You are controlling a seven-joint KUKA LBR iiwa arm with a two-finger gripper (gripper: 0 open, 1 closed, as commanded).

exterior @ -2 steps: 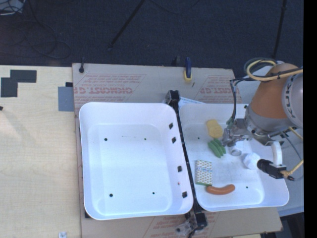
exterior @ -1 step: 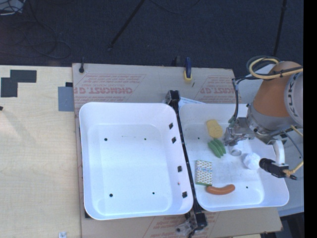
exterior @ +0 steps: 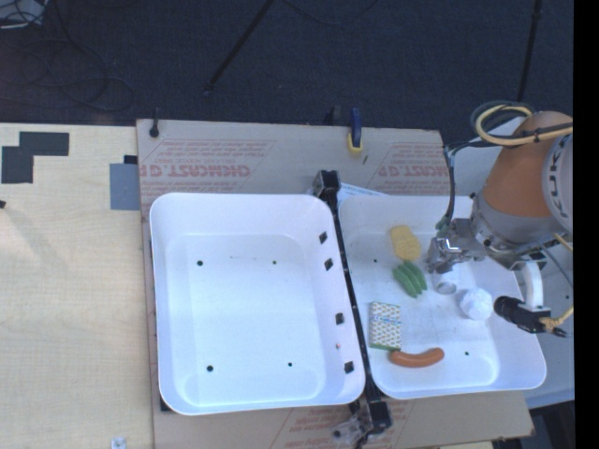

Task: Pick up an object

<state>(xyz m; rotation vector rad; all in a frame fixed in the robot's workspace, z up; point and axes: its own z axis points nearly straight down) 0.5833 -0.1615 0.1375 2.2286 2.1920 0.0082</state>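
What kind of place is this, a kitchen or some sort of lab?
Most likely a robotics lab: a grey and orange arm reaches over two white bins clamped to cardboard, with toy food like a sausage as test items.

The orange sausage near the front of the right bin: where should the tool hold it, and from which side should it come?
Probably the middle of the orange sausage, coming straight down from above. It lies flat and slightly curved, its length across the view, so fingers closing across its narrow width fit best. The checkered packet lies close to its left end; the middle looks free.

Pale wooden bench (exterior: 65,279), what looks like cardboard sheet (exterior: 243,157), two white bins (exterior: 178,213) atop
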